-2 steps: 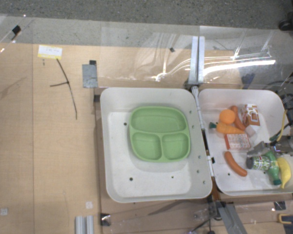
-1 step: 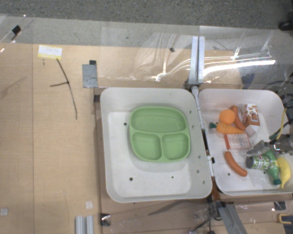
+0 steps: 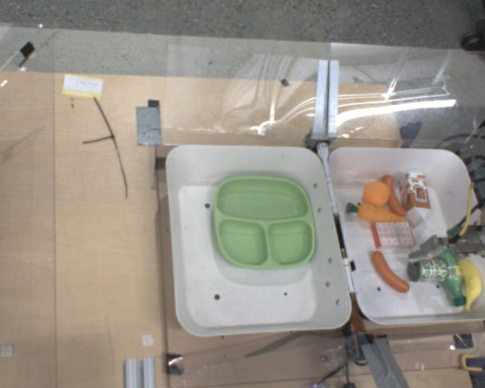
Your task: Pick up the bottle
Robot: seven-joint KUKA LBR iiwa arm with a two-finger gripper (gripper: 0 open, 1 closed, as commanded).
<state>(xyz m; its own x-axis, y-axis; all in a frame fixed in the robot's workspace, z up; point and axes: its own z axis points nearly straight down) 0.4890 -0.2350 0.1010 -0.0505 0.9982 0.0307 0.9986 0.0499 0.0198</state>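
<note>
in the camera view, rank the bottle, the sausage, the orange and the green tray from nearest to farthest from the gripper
Measured from the gripper at the right bin's right side:
1. Bottle, just below-left of it, lying in the bin.
2. Sausage, farther left near the bin's lower left.
3. Orange, up and left in the same bin.
4. Green tray, across in the left bin.
Sausage and orange are fairly close to call.

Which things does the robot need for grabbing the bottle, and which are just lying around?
For the job:
bottle
gripper

Just lying about:
green tray
banana
orange
carrot
sausage
</note>
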